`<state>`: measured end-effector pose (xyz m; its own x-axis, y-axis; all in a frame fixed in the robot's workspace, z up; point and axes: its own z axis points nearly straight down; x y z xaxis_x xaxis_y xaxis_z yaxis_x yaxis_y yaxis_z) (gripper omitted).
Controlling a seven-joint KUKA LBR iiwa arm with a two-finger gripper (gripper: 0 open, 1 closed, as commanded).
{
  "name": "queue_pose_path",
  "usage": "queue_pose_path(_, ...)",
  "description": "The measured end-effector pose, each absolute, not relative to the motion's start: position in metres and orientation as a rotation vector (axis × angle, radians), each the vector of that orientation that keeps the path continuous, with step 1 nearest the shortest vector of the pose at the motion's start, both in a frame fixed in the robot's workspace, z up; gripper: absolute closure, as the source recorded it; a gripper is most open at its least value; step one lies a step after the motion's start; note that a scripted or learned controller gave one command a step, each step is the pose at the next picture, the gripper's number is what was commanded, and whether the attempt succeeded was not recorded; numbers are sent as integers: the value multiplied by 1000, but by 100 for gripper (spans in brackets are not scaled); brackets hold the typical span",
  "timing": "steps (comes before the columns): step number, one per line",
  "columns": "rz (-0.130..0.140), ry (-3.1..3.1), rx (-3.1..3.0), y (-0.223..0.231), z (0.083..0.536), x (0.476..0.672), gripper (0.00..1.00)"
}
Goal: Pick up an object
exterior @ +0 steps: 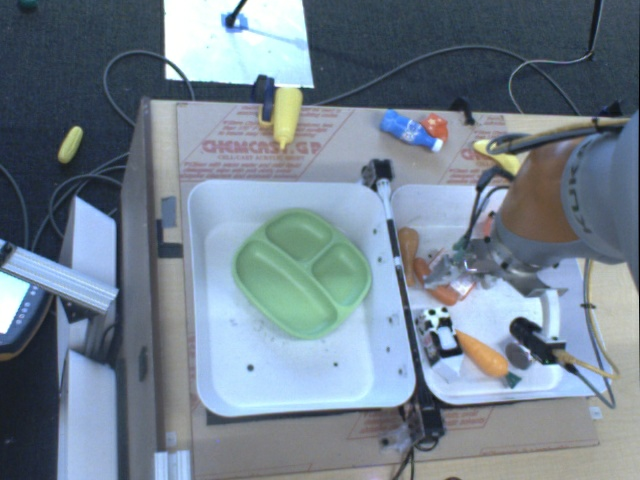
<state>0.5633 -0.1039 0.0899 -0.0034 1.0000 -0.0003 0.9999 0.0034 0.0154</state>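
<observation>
The orange-red piece [448,290] lies in the right bin [575,386] beside a brown item [409,244], right under my gripper [452,268], whose grasp I cannot tell, so I fear it nudges the clutter and lifts nothing.

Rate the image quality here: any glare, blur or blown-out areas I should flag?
Camera view: even overhead light and soft shadows. The white sheet on the floor is nearly blown out, and the white bins are bright yet keep their edges. The green divided plate is sharp enough. The small items around the hand are soft and hard to identify.
</observation>
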Motion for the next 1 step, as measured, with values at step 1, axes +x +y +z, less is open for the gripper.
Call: queue_pose_path(1, 17, 2218, 2212, -133, 91, 581, 0)
